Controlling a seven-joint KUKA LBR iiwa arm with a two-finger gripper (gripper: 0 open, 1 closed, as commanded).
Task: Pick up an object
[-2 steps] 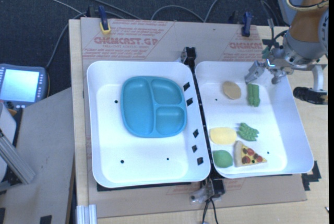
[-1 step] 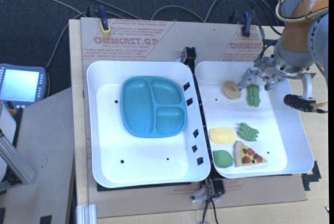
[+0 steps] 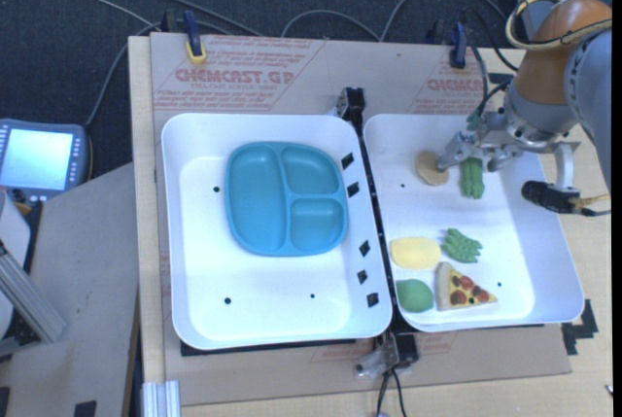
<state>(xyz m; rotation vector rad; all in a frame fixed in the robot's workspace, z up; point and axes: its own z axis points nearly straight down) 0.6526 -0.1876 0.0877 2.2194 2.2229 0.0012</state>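
My gripper (image 3: pixel 474 160) is low over the back of the right bin (image 3: pixel 544 250), open, its fingers spread to either side of a green toy vegetable (image 3: pixel 472 182). The vegetable lies on the bin floor between and just in front of the fingertips; the fingers are not closed on it. A tan round piece (image 3: pixel 432 168) lies right beside the left finger. Toward the bin's front lie a yellow lemon (image 3: pixel 415 253), a leafy green piece (image 3: pixel 463 245), a round green piece (image 3: pixel 415 295) and a pizza slice (image 3: pixel 466 290).
A blue divided plate (image 3: pixel 288 198) lies in the left bin (image 3: pixel 194 240). A ridge with black clips (image 3: pixel 362 211) separates the two bins. Bare white floor lies at the right bin's right side.
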